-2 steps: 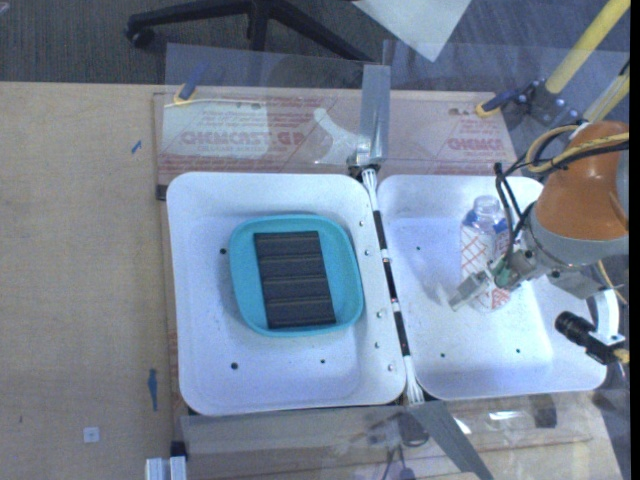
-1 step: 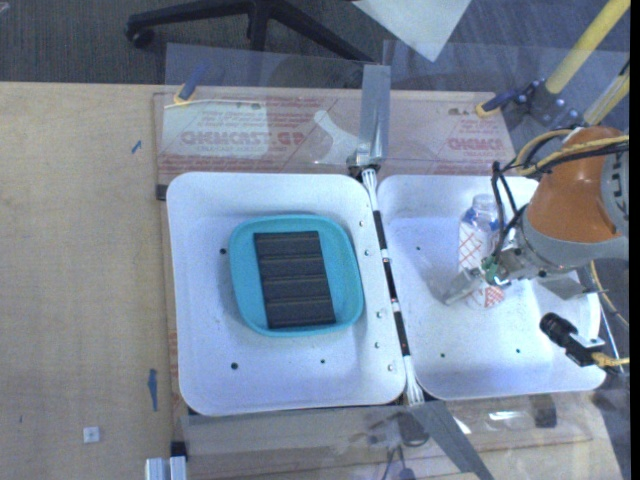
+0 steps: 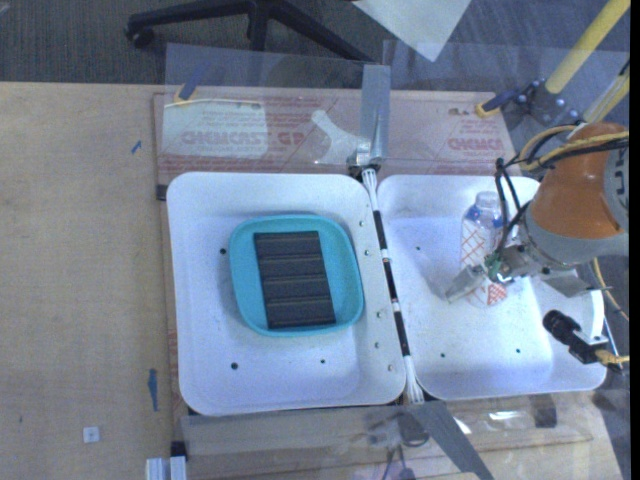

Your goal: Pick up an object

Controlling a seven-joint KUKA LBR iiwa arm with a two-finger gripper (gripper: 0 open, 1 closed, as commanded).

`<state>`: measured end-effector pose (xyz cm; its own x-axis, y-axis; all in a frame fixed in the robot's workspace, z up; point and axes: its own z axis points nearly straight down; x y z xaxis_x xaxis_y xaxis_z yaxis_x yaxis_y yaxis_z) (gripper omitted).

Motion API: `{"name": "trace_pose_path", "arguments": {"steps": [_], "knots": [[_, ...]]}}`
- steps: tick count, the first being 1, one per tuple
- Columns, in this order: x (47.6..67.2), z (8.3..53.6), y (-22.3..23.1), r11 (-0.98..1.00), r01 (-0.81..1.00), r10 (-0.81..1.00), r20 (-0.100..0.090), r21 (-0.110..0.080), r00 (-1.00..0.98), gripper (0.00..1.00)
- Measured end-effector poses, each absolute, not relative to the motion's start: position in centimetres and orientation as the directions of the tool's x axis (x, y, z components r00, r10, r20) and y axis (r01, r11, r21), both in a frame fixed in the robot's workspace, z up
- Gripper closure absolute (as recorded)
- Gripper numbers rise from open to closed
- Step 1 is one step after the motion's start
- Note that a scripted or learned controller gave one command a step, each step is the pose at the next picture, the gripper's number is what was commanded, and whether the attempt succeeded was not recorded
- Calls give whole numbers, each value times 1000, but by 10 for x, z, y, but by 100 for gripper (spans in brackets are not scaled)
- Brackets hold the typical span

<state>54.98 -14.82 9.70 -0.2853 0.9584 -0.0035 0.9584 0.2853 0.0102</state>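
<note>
Gripper [image 3: 468,284] low in right bin [image 3: 440,368], beside bottle [image 3: 482,230].

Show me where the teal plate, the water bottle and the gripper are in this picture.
teal plate [image 3: 345,268]: camera view, on its bare right rim.
water bottle [image 3: 478,230]: camera view, on its labelled body.
gripper [image 3: 462,288]: camera view, at its fingertips.
</note>
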Motion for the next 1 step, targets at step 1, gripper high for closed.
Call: {"name": "trace_pose_path", "arguments": {"steps": [1], "knots": [[580,89,-220,444,896,896,-2,11,-444,100]]}}
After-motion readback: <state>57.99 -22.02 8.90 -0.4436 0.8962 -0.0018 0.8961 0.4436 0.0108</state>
